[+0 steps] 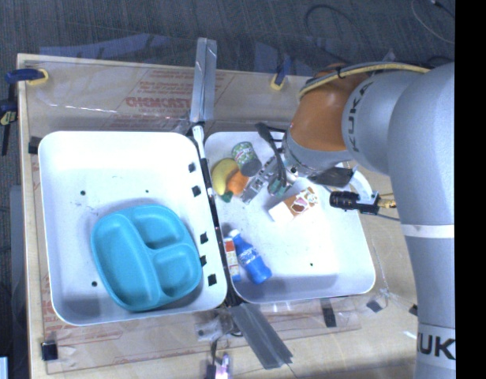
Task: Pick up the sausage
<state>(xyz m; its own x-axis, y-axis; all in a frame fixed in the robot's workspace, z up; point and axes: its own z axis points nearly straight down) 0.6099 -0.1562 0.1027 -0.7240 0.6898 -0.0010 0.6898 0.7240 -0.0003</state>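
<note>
Orange-brown sausage (237, 183) sits by the right bin's (345, 279) far-left corner, wedged between a banana (221, 175) and our hand (263, 181). Can't tell what that hand's doing grip-wise. We'd come straight down and avoid nudging the can (244, 156).

camera: fixed overhead | slanted down | both bins (50, 212) framed

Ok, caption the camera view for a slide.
KUKA arm's tool low in the right bin, beside a yellow and orange toy and green can; blue tray in the left bin.
</note>
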